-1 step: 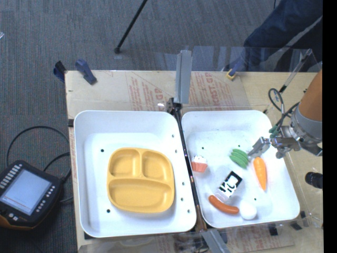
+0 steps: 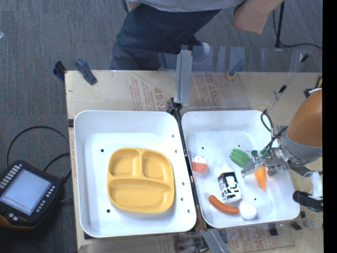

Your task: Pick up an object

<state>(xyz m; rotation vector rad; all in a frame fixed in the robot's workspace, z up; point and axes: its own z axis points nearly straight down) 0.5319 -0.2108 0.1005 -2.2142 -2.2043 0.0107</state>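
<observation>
Left bin (image 2: 84, 141) is holding a yellow tray (image 2: 141, 179). In the right bin (image 2: 210, 121), your pincer (image 2: 256, 167) is hovering at the carrot (image 2: 261, 178); its opening I cannot tell. Carrot is looking light, stiff, slick: grip mid-body.

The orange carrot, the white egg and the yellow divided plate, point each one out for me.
Orange carrot (image 2: 260, 177), camera view, middle of its tapering body.
White egg (image 2: 247, 211), camera view, centre of its rounded top.
Yellow divided plate (image 2: 112, 187), camera view, left rim of the large lower compartment.
</observation>
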